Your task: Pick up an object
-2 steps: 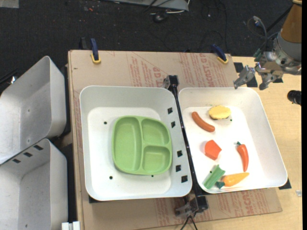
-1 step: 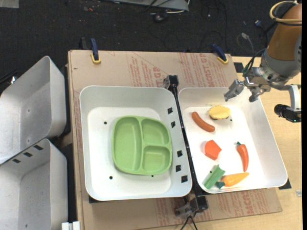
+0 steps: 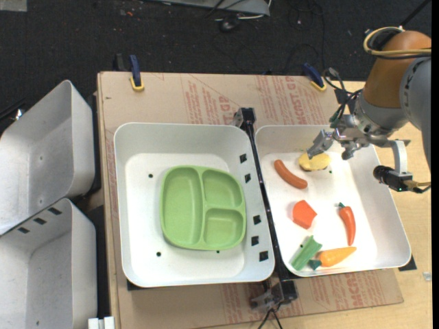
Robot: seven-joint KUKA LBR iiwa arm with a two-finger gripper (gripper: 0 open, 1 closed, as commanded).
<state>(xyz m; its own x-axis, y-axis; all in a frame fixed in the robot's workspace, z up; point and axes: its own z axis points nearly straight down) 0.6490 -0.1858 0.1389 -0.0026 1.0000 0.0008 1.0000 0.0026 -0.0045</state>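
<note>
The big grey robot arm with the orange band (image 3: 394, 74) reaches over the far edge of the right shallow white bin (image 3: 391, 214). The left shallow white bin (image 3: 137, 149) holds a green plastic tray with three parts (image 3: 203, 208). The two-finger gripper (image 3: 334, 144) is spread wide just beside a small yellow lumpy food toy (image 3: 314, 161), near the right bin's far edge. It holds nothing. A long red sausage toy (image 3: 291, 174) lies close by.

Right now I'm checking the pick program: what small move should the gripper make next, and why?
Probably ease straight down: the gripper hovers at the pale yellow lumpy toy food in the right white bin, which doesn't look gripped yet.
</note>
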